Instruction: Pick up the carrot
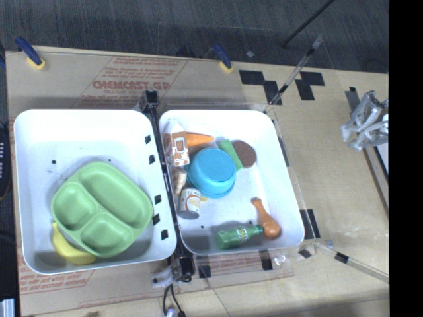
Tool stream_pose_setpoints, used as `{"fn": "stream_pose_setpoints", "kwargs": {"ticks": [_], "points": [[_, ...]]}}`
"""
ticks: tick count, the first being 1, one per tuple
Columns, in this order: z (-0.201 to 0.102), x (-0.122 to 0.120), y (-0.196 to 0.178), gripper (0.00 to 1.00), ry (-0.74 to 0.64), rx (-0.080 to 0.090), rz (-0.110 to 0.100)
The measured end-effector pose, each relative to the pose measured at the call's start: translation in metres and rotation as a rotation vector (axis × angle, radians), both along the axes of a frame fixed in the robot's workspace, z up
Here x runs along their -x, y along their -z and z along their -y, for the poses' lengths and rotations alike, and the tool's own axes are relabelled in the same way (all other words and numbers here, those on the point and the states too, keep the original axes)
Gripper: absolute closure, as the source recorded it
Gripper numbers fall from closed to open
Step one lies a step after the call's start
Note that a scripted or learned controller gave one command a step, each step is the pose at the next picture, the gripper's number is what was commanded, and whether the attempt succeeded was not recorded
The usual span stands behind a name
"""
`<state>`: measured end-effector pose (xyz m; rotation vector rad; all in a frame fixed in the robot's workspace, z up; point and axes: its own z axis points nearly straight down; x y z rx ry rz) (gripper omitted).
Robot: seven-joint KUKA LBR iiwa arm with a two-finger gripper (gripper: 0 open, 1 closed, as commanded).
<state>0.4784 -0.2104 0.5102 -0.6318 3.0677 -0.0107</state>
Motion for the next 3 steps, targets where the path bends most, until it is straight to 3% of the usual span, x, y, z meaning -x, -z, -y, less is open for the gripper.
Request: {"fn": "stream_pose_setpoints", "kwargs": {"ticks": [1,2,3], "points": [[-0.001,-0.009,-0.016,1.0,-0.268,0.001,-0.001],[-0.001,-0.009,-0.016,0.0,-0.267,0.001,-0.001],[-0.001,-0.059,0.04,0.0,0.017,-0.003,-0.014]]}}
